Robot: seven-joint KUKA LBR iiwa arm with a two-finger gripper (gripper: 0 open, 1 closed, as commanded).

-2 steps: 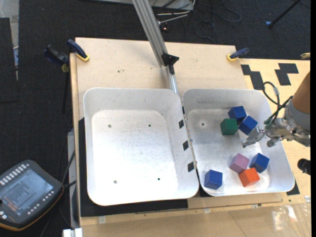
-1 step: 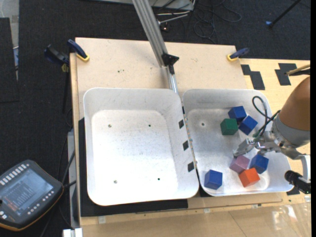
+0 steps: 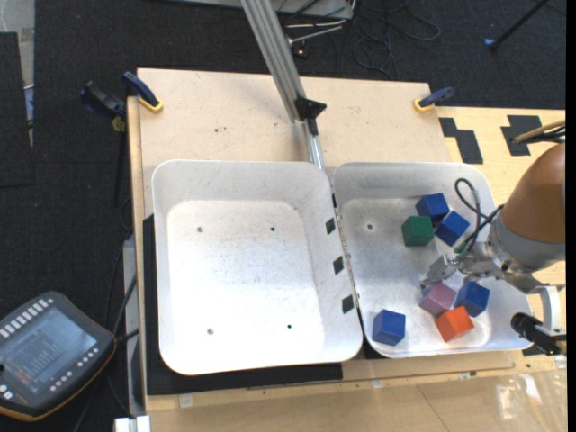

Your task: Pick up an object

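Several small blocks lie in the right bin (image 3: pixel 360 207). Two blue blocks (image 3: pixel 432 206) (image 3: pixel 453 227) and a green block (image 3: pixel 417 231) sit near its far side. A pale purple block (image 3: pixel 438 297), a blue block (image 3: pixel 473 297) and an orange-red block (image 3: pixel 454 323) cluster at the near right. Another blue block (image 3: pixel 389 326) lies alone near the front left corner. My gripper (image 3: pixel 447 270) reaches in from the right and hangs low, just above the purple block. No block is visibly held.
The left bin (image 3: pixel 171 187) stands beside the right one, sharing a middle rim. A slanted metal pole (image 3: pixel 274 48) rises behind the bins. Clamps (image 3: pixel 142 93) (image 3: pixel 434 98) hold the board's far corners. A pendant (image 3: pixel 45 354) lies at the lower left.
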